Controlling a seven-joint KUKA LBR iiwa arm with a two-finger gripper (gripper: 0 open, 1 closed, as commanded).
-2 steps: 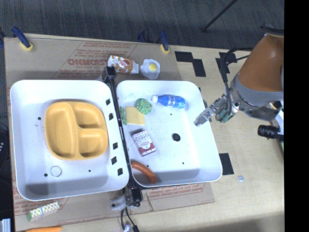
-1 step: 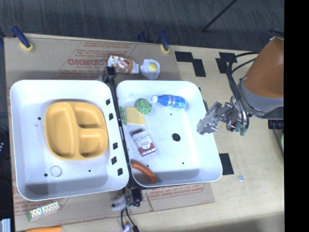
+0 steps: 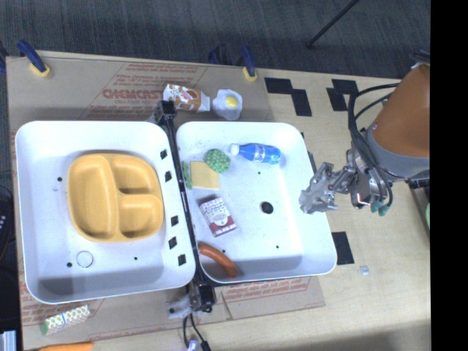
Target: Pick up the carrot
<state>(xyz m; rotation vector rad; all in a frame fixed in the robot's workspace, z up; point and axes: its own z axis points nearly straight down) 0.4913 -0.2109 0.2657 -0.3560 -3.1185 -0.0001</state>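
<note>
The carrot (image 3: 218, 260), a long orange-red piece, lies in the front left corner of the right bin (image 3: 319, 248), against its front wall. My gripper (image 3: 315, 190) hovers over the right rim of that bin, well to the right of the carrot and farther back. Its fingers stand open with nothing between them. The grey arm with its orange band (image 3: 409, 123) comes in from the right.
The right bin also holds a blue bottle (image 3: 257, 153), a green round item (image 3: 216, 159), a yellow wedge (image 3: 203, 175) and a red packet (image 3: 217, 216). A yellow divided plate (image 3: 115, 194) sits in the left bin (image 3: 40, 141). A small carton (image 3: 183, 97) and a white-yellow item (image 3: 228, 103) lie behind the bins.
</note>
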